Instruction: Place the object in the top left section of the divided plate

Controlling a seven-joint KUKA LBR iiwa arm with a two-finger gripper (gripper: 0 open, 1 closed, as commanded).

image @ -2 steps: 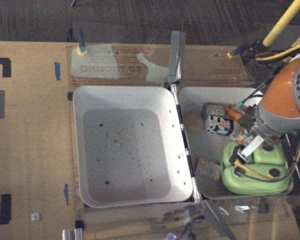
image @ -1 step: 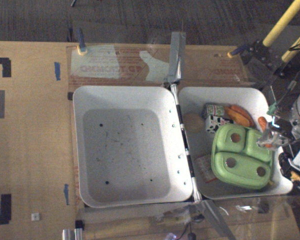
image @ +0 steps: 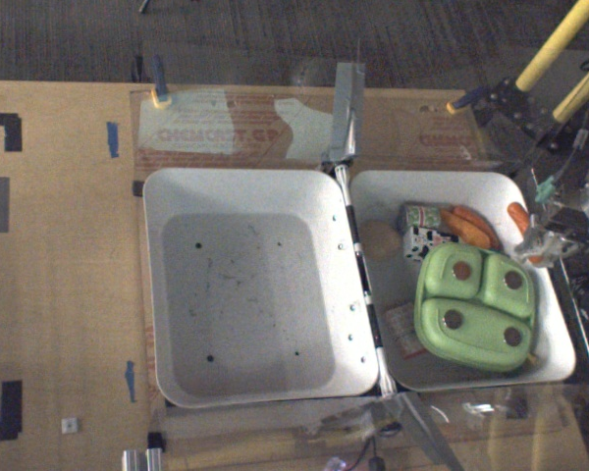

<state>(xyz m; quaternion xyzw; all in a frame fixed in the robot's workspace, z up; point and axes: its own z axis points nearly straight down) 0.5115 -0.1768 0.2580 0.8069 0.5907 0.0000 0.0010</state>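
- Green, the plate (image: 476, 307) lay in the right bin (image: 560, 361), its three sections facing up, each with a dark spot or two in it that I could not identify.
- I saw the gripper (image: 548, 238) at that bin's right rim, over an orange object (image: 518, 216) by the wall.
- I could not tell how its jaws stood, nor whether they had anything between them; the view was too blurred there.
- A carton (image: 422, 232), a carrot-like piece (image: 471, 226) and a pale round thing (image: 379, 238) lay just behind the plate.
- The left bin (image: 157, 263) bore only specks.
- I judged the step to be the pick: nothing seemed carried toward the plate yet.
- The next move, as I read it, called for a sure grasp of the orange object, a lift above the rim and the clutter, then travel left to the plate's top left section (image: 458, 270).
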